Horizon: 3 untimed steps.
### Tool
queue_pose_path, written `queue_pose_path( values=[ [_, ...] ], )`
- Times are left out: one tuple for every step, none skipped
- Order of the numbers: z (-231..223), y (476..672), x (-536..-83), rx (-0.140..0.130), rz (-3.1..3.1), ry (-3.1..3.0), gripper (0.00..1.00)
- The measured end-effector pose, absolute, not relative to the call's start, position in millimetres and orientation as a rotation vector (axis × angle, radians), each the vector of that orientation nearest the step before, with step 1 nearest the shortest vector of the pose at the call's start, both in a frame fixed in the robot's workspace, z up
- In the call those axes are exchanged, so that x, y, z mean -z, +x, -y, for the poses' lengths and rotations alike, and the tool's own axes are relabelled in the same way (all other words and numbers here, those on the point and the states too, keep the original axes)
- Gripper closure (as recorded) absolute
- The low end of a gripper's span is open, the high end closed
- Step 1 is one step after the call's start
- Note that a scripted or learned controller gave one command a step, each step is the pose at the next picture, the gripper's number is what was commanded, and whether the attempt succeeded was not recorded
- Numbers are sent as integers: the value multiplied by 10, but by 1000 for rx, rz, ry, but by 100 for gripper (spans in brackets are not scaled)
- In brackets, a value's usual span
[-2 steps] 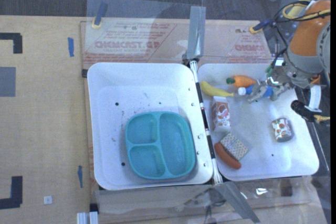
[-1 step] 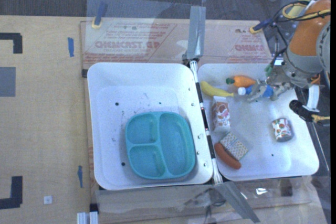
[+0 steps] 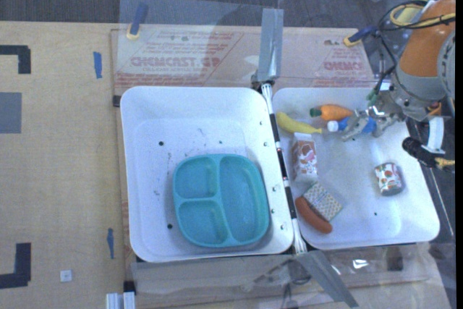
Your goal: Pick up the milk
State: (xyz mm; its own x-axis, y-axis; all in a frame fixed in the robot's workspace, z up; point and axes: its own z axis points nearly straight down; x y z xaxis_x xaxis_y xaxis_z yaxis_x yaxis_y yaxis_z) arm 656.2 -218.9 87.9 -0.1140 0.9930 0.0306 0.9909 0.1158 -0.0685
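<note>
The milk carton (image 3: 304,158), a small white and red box, lies on the floor of the right bin (image 3: 405,224), to the left of and nearer the camera than the pincer (image 3: 359,128), well apart from it and close to the divider between the 2 bins. The pincer sits over the far part of the right bin; its metal fingers point left, but the view does not show whether they are spread or pressed together, and nothing is seen between them. Just left of the pincer lie an orange carrot (image 3: 336,111) and a yellow banana (image 3: 296,124). Nearer the camera than the pincer lie a small printed can (image 3: 388,178), a checkered sponge (image 3: 323,200) and a sausage (image 3: 312,216). Far to the left, the left bin (image 3: 145,127) holds a teal 3-compartment tray (image 3: 219,200).
</note>
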Motion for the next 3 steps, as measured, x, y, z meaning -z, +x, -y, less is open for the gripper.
queue_pose_path(
  values=[
    [2165,6559,-878,-45,2299,-2056,0],
    [2102,6622,-868,-20,2310,-2097,0],
    [2090,6617,-864,-21,2277,-2130,0]
  ],
)
